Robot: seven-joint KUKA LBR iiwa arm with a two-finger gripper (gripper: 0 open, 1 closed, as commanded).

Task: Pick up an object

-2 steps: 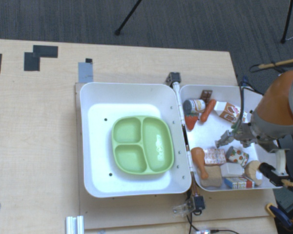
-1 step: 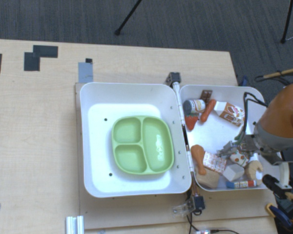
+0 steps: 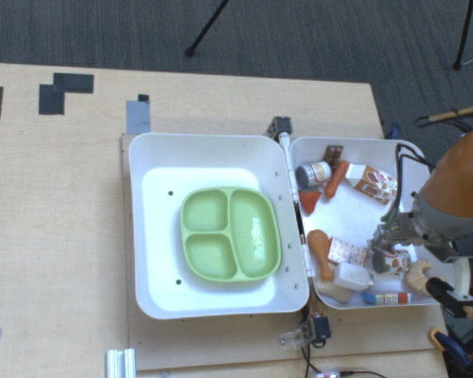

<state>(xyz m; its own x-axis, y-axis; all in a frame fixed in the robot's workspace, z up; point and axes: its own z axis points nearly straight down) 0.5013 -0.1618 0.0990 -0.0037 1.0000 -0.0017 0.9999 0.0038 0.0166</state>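
The right bin (image 3: pixel 355 150) holds several small toy foods. A small jar with a blue lid (image 3: pixel 311 173), an orange carrot (image 3: pixel 336 179) and a brown-and-white carton (image 3: pixel 375 183) lie at its far side. A red piece (image 3: pixel 308 201) rests by the left wall. Near the front lie a tan bread-like piece (image 3: pixel 321 252), a white-and-red packet (image 3: pixel 347 252), a white block (image 3: pixel 351 276) and a marker-like tube (image 3: pixel 388 298). My gripper (image 3: pixel 382 250) hangs low over the right front of this bin, just right of the packet, above a red-and-white item (image 3: pixel 396 263).
The left bin (image 3: pixel 154 211) holds a green three-compartment plate (image 3: pixel 230 235). The divider between the bins (image 3: pixel 293 203) runs just left of the toys. Black and grey tags (image 3: pixel 65 91) sit on the wooden bench at far left. Tripod legs (image 3: pixel 213 18) stand on the carpet beyond.
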